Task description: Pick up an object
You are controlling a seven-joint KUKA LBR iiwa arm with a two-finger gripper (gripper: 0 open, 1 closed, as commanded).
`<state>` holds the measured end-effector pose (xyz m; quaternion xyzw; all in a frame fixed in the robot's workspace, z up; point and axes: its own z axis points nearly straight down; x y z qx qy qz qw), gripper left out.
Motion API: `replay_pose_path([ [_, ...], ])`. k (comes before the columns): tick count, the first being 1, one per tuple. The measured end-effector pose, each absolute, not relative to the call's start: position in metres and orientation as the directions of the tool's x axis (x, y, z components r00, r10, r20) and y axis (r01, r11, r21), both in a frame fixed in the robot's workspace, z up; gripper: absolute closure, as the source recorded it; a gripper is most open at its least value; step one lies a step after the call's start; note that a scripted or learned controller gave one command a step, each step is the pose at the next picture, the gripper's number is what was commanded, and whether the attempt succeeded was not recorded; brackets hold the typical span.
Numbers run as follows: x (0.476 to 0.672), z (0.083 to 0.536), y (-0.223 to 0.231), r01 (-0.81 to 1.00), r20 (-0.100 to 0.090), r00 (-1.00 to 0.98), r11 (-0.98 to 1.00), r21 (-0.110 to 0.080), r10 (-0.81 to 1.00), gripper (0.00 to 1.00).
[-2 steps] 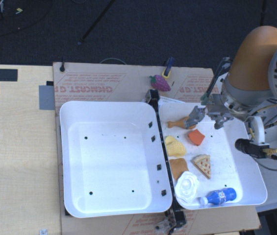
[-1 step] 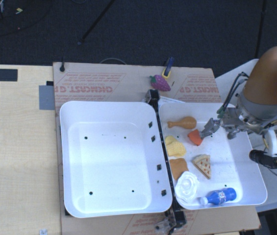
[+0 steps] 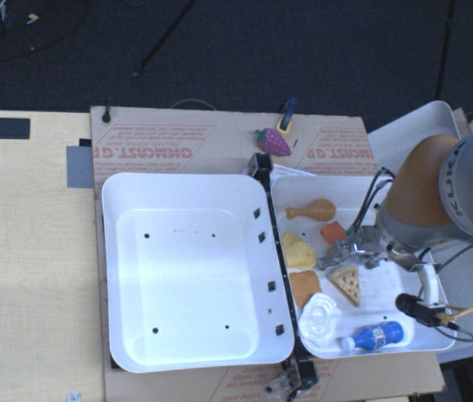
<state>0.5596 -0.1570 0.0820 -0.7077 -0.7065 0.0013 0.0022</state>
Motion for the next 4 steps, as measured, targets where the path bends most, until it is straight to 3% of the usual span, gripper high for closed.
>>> replay_pose_path([
  [1, 0.604, 0.087, -0.084, 1.000, 0.004, -0.006, 0.006, 0.000, 1.000, 0.00],
  [2, 0.641, 0.088, -0.143, 1.000, -0.002, 0.002, -0.002, 0.001, 1.000, 0.00],
  [3, 0.639, 0.098, -0.141, 1.000, 0.001, 0.002, -0.002, -0.003, 1.000, 1.00],
  [4, 0.646, 0.194, -0.060, 1.000, 0.002, -0.007, 0.007, 0.007, 1.000, 1.00],
])
